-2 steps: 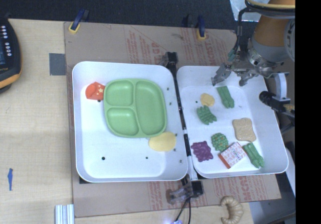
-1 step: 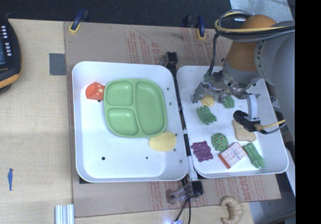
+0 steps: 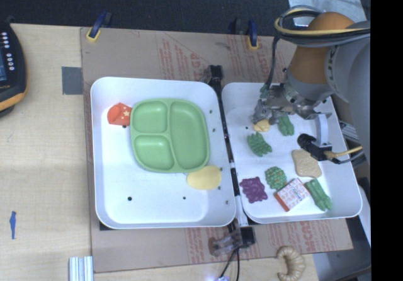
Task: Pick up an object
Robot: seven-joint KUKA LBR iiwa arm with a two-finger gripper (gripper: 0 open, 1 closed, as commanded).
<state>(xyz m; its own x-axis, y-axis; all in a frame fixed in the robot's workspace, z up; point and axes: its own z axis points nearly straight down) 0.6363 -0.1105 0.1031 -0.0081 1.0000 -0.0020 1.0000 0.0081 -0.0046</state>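
Yellow toy piece [image 3: 261, 126] lies in the right bin [image 3: 352, 198] at about eleven o'clock, just under the pincer [image 3: 264, 114] — whether it is apart or together I cannot tell. Left bin [image 3: 104, 166] holds a green divided plate [image 3: 170, 135]; right of the yellow piece, green leafy toy [image 3: 258, 144].

Divided plate [image 3: 170, 135] in left bin [image 3: 113, 204]; toy foods [image 3: 258, 144] in right bin [image 3: 346, 201].

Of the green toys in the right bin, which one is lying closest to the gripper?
The small green toy just right of the gripper, beside the yellow piece. The other green ones lie lower in the right bin.
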